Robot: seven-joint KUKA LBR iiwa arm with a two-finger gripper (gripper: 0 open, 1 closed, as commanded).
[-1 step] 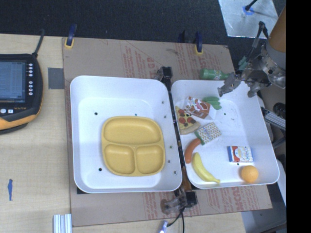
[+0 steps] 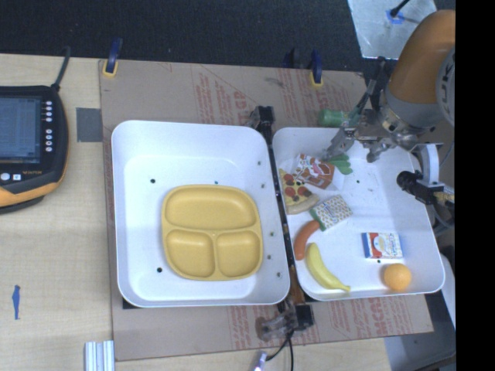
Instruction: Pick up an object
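Observation:
The right bin (image 2: 418, 207) holds several toy foods. A pizza slice (image 2: 296, 193) and a red-and-white packet (image 2: 315, 170) lie at its left side, with a speckled green block (image 2: 331, 211) just below them. Further forward are a red sausage (image 2: 305, 239), a banana (image 2: 325, 268), an orange (image 2: 397, 277) and a small blue-and-white carton (image 2: 382, 245). My gripper (image 2: 356, 148) hangs over the bin's back part, open, with nothing between its fingers. A small green piece (image 2: 342, 165) lies just below its left fingertip (image 2: 338, 146).
The left bin (image 2: 135, 168) holds a yellow divided plate (image 2: 210, 232). A teach pendant (image 2: 27, 145) rests on the bench at far left. A green object (image 2: 332, 117) sits behind the right bin's back rim. Clamps (image 2: 265, 117) join the bins at back and front.

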